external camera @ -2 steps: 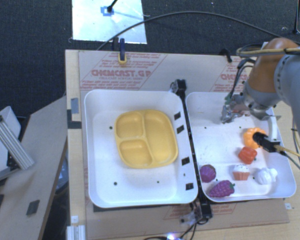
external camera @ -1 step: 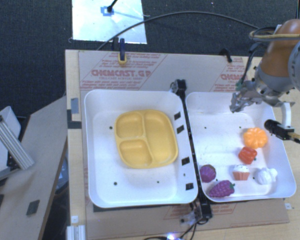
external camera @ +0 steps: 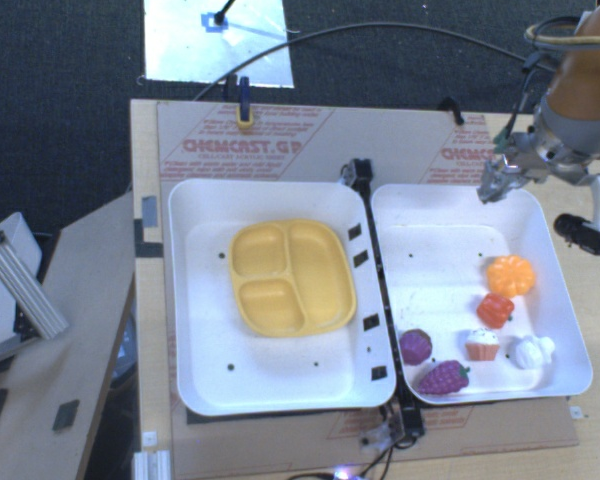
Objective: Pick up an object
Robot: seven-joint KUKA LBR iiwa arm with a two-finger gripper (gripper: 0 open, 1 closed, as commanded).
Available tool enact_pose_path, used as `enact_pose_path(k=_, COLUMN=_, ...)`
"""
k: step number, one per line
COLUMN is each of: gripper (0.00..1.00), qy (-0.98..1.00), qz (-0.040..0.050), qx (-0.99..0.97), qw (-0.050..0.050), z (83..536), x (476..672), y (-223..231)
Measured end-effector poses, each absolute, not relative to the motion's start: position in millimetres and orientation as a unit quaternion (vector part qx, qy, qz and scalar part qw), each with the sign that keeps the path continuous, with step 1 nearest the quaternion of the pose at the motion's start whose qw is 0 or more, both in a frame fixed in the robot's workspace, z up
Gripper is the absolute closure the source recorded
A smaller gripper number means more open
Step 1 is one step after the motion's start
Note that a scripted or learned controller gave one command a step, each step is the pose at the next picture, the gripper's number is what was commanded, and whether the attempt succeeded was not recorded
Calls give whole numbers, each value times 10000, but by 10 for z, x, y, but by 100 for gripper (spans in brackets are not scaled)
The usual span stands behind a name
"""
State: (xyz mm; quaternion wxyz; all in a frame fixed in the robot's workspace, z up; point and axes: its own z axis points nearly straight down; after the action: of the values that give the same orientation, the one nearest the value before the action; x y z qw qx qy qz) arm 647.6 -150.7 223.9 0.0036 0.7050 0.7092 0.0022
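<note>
Camera view: the pick looks not yet made. The gripper (external camera: 493, 190) hangs over the top rim of the right bin (external camera: 450, 200), upper right of frame, nothing visibly between its fingers; whether they are open or closed I cannot tell. Candidates lie at lower right: orange pumpkin (external camera: 510, 275), red pepper (external camera: 495, 310), cupcake (external camera: 483, 345), grapes (external camera: 442, 377). The board behind reads "CHEMCAST GP" (external camera: 244, 148).

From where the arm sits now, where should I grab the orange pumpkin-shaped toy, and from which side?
Take the orange pumpkin toy across its round body, coming straight down. It sits squat, near the right bin's right wall, with the red toy close on its near side, so probably place the fingers left and right of it. The gripper hangs over the far wall.
</note>
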Motion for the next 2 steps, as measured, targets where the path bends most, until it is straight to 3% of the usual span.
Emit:
enact_pose_path(k=1, gripper=100, qy=7094, qz=8, qx=7048, qw=16, z=2261, x=6486, y=-1507)
enact_pose_path(k=2, gripper=100, qy=7102, qz=7, qx=7040, qw=-1, z=2171, x=6442, y=-1021)
